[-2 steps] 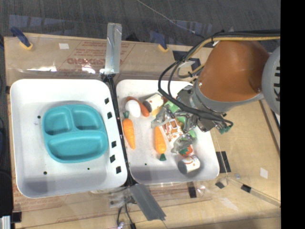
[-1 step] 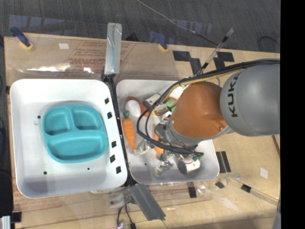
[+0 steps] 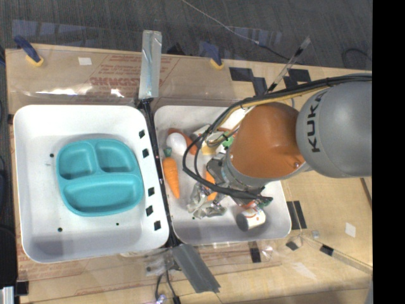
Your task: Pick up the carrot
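The carrot is orange and lies lengthwise along the left wall of the right bin, its thick end toward the back. My gripper is low in that bin, just right of the carrot's near end and a short gap away from it. A small orange scrap shows right at the gripper, but I cannot make out what it is. The wrist with its orange band hides the middle of the bin.
A teal divided plate lies in the left bin. In the right bin a white and red object lies behind the carrot and a small grey and white piece sits near the front wall. Cables loop over the wrist.
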You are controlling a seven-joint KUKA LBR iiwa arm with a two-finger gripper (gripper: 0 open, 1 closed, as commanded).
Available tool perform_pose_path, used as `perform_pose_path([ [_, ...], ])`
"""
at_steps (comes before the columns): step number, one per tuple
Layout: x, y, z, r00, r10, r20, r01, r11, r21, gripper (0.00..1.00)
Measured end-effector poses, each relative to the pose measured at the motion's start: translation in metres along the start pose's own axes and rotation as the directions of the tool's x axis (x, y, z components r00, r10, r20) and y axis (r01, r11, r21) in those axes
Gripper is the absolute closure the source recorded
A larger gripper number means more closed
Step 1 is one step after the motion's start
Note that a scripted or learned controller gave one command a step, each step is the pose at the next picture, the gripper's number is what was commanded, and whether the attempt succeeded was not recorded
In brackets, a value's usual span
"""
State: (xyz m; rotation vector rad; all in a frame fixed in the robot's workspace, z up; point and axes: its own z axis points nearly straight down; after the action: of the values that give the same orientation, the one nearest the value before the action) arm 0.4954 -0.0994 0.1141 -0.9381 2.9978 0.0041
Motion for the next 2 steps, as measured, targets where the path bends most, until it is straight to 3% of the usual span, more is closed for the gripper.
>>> perform_pose_path([
  [1, -0.0234, 0.0448, -0.08, 0.998, -0.06, 0.004, 0.06, 0.998, 0.006, 1.0],
  [2, -0.025, 0.0458, -0.0883, 0.998, -0.066, 0.003, 0.066, 0.998, 0.005, 1.0],
])
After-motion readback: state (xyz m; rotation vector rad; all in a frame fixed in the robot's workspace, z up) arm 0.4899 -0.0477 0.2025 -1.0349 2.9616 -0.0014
